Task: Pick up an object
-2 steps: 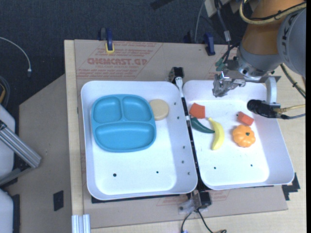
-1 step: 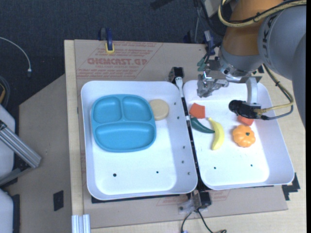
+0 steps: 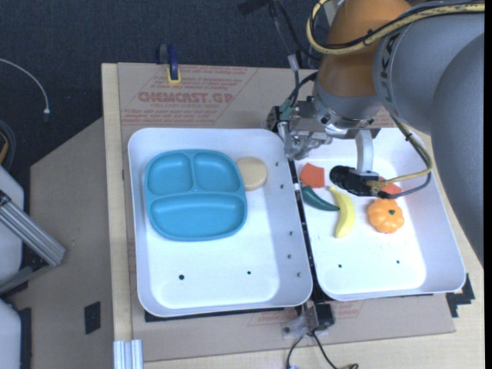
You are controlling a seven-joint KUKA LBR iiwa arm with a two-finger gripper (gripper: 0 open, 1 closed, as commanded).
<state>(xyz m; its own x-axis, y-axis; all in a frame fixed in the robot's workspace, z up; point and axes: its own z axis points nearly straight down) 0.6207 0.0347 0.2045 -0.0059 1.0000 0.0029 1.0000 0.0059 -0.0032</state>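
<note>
Gripper (image 3: 301, 146) poised over the back-left corner of the right bin (image 3: 430, 267), above a cluster of small objects.

Whether the gripper is open or closed cannot be told from this angle, and nothing shows in its grasp. The nearest candidate, an orange block (image 3: 312, 176), lies just in front of it; the yellow banana (image 3: 344, 214) sits farther forward, its long axis running front to back, with a small pumpkin (image 3: 386, 215) to its right.

A cardboard sheet (image 3: 192, 87) printed in red lies under both white bins (image 3: 215, 283).
</note>
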